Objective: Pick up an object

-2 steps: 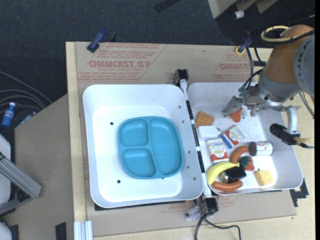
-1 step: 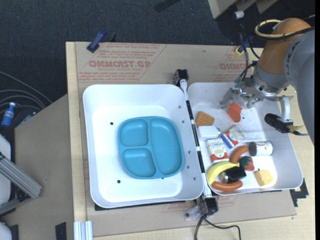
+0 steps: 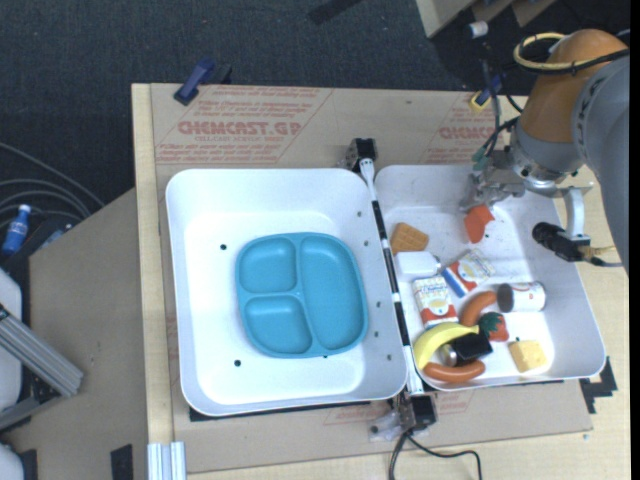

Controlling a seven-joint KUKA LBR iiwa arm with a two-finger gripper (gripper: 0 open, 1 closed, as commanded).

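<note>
Reaching in from the right, my hand [image 3: 487, 196] hangs over the right bin's [image 3: 575, 320] far end, directly above an orange-red piece [image 3: 478, 223], the likeliest pick because it lies apart from the clutter; whether it grips, I cannot tell.

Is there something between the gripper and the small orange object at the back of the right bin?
Nothing visible stands between them. The gripper is right above the orange object in the right bin, and their outlines meet. The nearest other item, the tan piece, lies apart, toward the divider.
</note>
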